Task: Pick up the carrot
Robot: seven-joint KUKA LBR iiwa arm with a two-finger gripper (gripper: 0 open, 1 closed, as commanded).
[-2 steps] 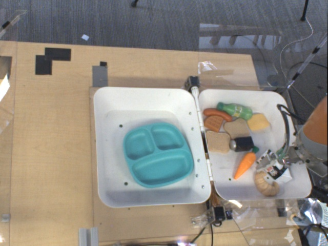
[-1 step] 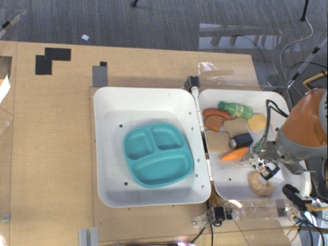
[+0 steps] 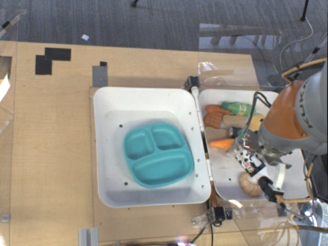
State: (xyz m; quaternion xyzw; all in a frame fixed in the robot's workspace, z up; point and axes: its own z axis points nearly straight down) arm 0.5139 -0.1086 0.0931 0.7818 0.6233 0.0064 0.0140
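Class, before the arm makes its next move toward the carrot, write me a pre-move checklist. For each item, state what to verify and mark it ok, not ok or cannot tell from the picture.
1. Carrot in sight, lying in the right bin near its left wall: ok.
2. Gripper close to the carrot, just to its right: ok.
3. Carrot between the fingers: not ok, it lies beside them.
4. Finger opening wide enough: cannot tell.
5. Room around the carrot: not ok, a brown toy lies just above it.
6. Teal divided plate in the left bin, away from the arm's work: ok.
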